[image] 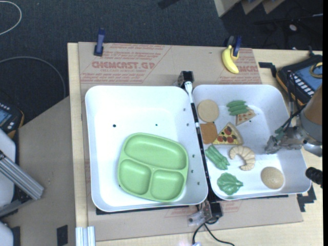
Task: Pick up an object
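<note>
Hovering gripper (271,146) sits over the right bin's (266,94) right side | finger state: cannot tell | nearest object: round bun (272,177), just below it; croissant (244,157) lies left, curved.

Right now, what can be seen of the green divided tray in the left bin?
The green tray is pale green, looks like smooth plastic, with rounded corners and three compartments: one long along its far side, two smaller along its near side. It lies flat, right way up, slightly turned, in the near right part of the left bin. Nothing lies in it.
</note>
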### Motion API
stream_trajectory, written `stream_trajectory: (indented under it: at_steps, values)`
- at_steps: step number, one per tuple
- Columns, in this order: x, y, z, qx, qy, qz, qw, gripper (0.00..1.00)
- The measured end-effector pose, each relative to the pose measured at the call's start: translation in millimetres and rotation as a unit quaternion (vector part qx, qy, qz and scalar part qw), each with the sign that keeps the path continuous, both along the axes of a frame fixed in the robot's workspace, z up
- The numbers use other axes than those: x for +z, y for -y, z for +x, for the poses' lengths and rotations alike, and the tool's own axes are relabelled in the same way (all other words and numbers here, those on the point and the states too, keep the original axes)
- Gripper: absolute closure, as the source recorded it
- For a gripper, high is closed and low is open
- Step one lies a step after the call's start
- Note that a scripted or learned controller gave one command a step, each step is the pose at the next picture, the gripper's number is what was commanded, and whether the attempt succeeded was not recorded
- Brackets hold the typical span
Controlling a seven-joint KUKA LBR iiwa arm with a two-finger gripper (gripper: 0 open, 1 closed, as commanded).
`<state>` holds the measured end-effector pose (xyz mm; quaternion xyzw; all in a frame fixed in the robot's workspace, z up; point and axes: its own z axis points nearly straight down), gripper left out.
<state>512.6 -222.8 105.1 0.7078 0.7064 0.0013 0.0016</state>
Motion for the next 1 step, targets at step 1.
stream_trajectory:
  at_steps: [1]
  values:
    - [10.1, 0.1, 0.5, 0.000, 0.001, -0.0007, 1.0000, 1.00]
